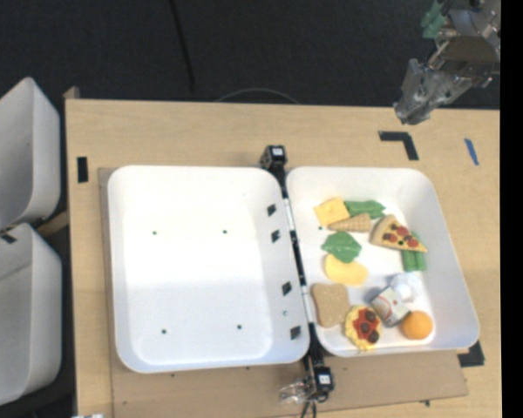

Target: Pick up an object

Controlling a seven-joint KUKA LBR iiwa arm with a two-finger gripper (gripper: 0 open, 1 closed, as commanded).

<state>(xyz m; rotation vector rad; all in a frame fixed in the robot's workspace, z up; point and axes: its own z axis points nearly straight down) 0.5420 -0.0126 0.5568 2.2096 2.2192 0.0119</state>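
Camera view has the fingers [411, 104] high at the upper right, over the bare worktop [192, 133] beyond the far rim of the right bin [444, 233]. They point down and to the left; whether they are spread or closed I cannot tell at this size, and nothing shows between them.

All the toy food lies below the fingers, inside the right bin and well apart from them. Nearest to them is a yellow cheese wedge [329, 211], with a green leafy piece [364, 207] touching it on the right and a waffle cone [350, 225] just under both. A pizza slice [394, 233] sits to the right of the cone, with a green pod [411, 259] beside it. Farther down come a green leaf [342, 246] and a yellow piece [345, 272] overlapping it. At the near end lie a bread slice [329, 303], a small round pizza [363, 324], a white can [392, 301] on its side, and an orange [417, 325].

The left bin [131, 259] stands far to the left of the fingers, joined to the right bin by a black hinge strip [289, 259].
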